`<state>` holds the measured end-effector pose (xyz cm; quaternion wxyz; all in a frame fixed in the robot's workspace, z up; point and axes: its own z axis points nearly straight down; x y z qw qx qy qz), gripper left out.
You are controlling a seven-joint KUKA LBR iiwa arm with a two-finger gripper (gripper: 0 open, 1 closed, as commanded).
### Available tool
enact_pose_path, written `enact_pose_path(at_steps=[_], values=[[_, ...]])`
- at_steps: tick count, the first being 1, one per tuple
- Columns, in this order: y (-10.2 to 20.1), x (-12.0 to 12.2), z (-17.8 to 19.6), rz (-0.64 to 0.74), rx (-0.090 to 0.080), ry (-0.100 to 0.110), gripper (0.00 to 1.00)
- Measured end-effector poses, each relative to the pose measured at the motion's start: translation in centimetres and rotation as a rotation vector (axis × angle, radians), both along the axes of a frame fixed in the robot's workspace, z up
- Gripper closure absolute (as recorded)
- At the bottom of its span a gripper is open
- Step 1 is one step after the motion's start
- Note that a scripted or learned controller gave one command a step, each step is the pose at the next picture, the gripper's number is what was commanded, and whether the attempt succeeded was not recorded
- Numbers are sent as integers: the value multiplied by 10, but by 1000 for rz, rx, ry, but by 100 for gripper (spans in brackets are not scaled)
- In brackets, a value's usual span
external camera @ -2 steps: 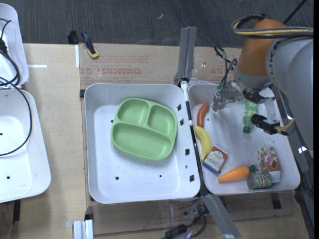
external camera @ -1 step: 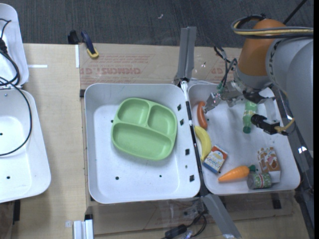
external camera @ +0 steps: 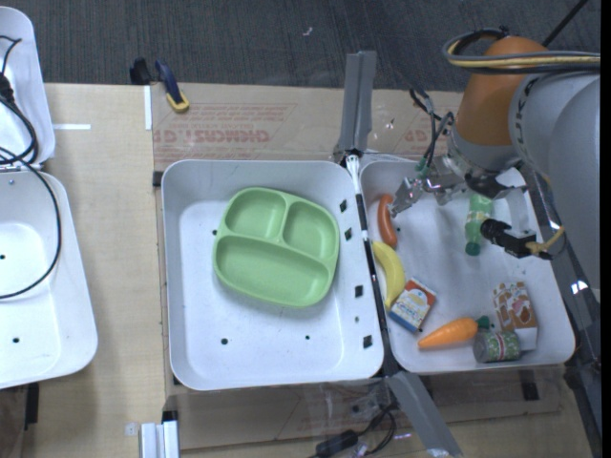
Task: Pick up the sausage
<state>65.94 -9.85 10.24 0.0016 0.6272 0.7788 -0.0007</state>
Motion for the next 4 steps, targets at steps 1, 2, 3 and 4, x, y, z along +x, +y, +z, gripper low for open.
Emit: enact_pose_path(at_steps=[1, 2, 3, 4], values=[[0, 0, 0, 0, 0, 0, 0], [40, 0, 90, 130, 1, 0, 0], [-16, -1, -8, 130, 2, 2, 0], [-16, -1, -8, 129, 2, 2, 0]])
